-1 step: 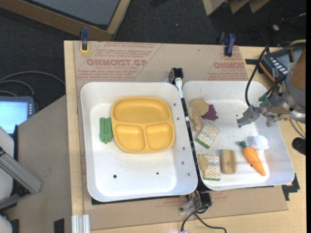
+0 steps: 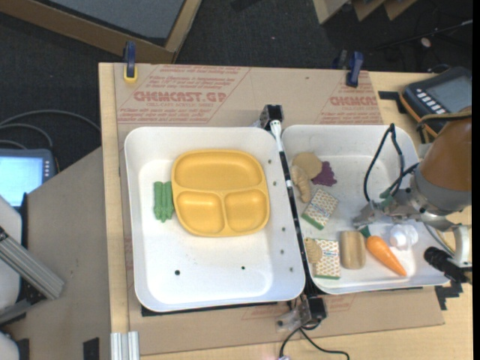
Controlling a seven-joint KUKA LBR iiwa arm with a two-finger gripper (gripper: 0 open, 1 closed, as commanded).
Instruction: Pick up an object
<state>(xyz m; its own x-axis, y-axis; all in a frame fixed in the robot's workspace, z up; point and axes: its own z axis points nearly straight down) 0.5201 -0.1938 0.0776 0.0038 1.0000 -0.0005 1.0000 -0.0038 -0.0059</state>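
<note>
Camera view: the gripper (image 2: 373, 220), finger state impossible to tell, hovers lower right above the orange plastic carrot (image 2: 387, 255); approach step, descent likely next.

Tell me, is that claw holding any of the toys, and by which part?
Cannot be told. The claw sits low in the right bin, just above the carrot, and nothing shows plainly between its tips.
</note>
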